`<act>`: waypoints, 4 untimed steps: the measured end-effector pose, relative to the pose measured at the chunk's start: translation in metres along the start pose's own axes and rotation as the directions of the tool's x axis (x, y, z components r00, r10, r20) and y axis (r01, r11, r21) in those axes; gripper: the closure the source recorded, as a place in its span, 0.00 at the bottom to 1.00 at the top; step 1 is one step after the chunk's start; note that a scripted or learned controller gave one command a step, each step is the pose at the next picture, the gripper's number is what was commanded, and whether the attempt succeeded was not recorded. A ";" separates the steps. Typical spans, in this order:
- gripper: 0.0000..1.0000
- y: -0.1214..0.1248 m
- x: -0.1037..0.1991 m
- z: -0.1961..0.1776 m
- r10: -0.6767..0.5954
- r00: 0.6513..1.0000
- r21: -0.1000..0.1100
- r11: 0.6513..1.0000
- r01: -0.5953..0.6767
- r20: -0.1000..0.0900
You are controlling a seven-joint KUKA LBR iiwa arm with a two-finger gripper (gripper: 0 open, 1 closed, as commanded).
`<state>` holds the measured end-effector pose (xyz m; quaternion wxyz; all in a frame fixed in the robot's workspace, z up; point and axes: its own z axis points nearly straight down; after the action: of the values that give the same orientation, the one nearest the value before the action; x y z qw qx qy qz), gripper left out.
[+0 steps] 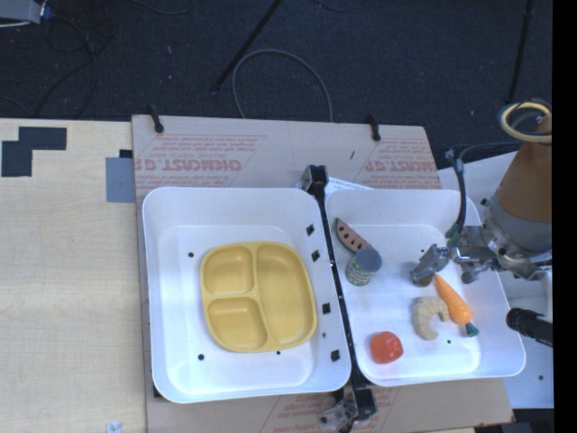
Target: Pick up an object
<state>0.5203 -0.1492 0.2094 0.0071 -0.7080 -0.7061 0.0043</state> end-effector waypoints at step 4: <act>0.00 0.011 0.009 0.123 -0.002 1.000 -0.011 1.000 0.002 0.002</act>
<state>0.5293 -0.1394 0.0863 0.0024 -0.7075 -0.7067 0.0013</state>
